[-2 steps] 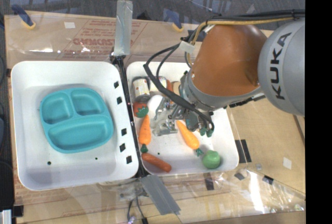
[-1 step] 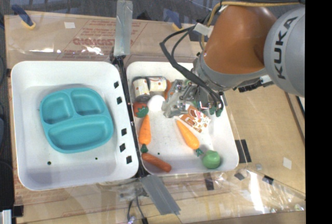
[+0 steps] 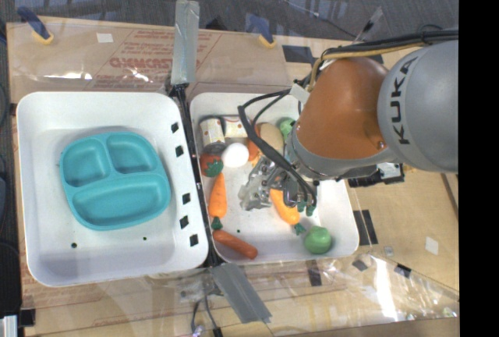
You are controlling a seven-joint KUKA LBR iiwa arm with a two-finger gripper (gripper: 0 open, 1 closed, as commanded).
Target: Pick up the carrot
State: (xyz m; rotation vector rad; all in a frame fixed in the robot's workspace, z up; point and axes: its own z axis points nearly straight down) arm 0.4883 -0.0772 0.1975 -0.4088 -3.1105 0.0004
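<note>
At the near edge of the right bin (image 3: pixel 343 207), a reddish sausage-shaped piece (image 3: pixel 235 245) and a green round fruit (image 3: pixel 317 239) lie along the front wall. Just beyond, the carrot (image 3: pixel 218 196) lies against the bin's left wall, apart from the end effector (image 3: pixel 269 186), which hangs low over the bin's middle beside a second orange piece (image 3: pixel 284 208); whether it grips anything cannot be told. Farther back sit a white egg (image 3: pixel 235 154) and a small can (image 3: pixel 211 129). In the left bin (image 3: pixel 39 172), a teal divided plate (image 3: pixel 115 178) rests.
</note>
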